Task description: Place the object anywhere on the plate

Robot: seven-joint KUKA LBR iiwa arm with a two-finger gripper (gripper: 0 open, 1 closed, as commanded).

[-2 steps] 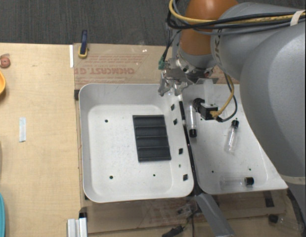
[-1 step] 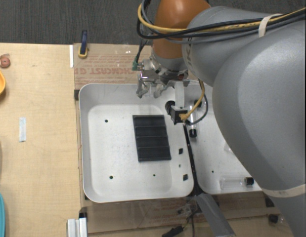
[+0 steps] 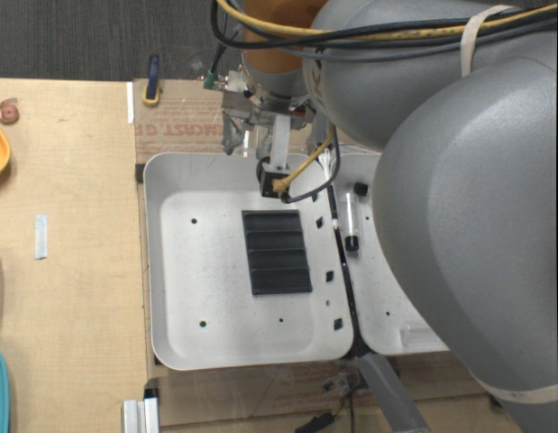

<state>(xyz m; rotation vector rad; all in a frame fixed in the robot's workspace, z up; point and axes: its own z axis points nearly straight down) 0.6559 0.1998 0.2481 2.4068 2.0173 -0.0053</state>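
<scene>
Pale wooden bench (image 3: 71,197) against dark carpet (image 3: 80,16), with a sheet of printed cardboard (image 3: 193,120) tucked under the far ends of two white bins. In the left bin (image 3: 179,332), a black ribbed slab (image 3: 277,253), flat near the middle, long side running toward the camera; probably the plate meant by the task. In the right bin (image 3: 387,314), a slim marker-like pen (image 3: 351,219), pale barrel with a dark cap, lying close beside the wall shared with the left bin and roughly parallel to it; likely the object to move. Near the slab, yet parted from it by that wall. Gripper (image 3: 259,142) hanging over the far rim of the left bin, not over the pen. Claw apart or together: cannot tell from this angle. Pen probably light, stiff and smooth, apt to roll or slip. Best pinched across the barrel near mid-length, clear of the wall.
</scene>
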